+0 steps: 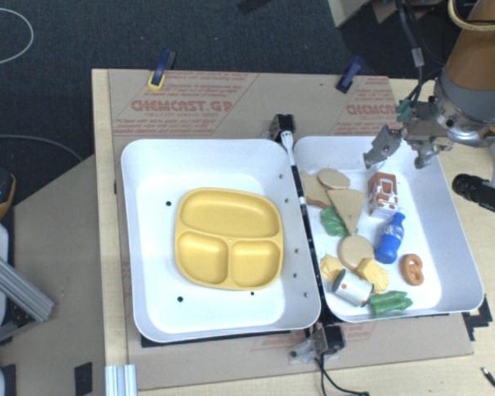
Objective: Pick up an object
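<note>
The gripper (406, 148) hangs released, fingers spread and gripping nothing, over the far edge of the right bin (454, 221). Just below it, near that bin's far side, lies a carton (383, 193), with a blue bottle (390, 238) beside it toward the near edge. A yellow tray (228, 238) sits mid left bin (148, 221).

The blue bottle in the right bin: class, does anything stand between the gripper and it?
Partly. The gripper hovers over the right bin's far end, fingers spread. The red-and-white carton lies between it and the blue bottle, touching the bottle's cap end. From straight above, nothing visible covers the bottle.
</note>
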Controlling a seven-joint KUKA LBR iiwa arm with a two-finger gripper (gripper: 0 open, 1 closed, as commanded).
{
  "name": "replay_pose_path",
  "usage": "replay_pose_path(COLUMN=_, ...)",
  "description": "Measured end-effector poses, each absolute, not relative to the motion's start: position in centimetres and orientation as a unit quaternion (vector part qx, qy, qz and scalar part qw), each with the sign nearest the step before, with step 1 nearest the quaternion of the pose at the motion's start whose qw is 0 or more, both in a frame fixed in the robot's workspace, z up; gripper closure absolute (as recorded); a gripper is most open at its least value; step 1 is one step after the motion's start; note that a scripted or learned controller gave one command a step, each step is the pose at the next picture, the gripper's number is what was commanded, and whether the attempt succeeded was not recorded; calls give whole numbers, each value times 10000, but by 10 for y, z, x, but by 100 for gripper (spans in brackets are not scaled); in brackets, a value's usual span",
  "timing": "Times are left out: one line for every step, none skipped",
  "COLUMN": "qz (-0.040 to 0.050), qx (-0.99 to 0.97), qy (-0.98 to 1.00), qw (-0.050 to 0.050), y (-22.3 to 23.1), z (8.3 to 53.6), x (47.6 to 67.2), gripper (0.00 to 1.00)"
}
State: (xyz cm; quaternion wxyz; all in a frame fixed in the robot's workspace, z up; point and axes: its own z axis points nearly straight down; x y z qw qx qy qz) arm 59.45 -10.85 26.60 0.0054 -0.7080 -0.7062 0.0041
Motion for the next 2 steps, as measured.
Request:
replay_pose_path(qz=3, qx=-7071, qy=-7071, qw=5, y=-108, z=273, x=597, gripper=0)
replay_pose_path(qz=16, qx=-7072, qy=-7070, qw=24, y=-110, z=211, x=601, gripper=0)
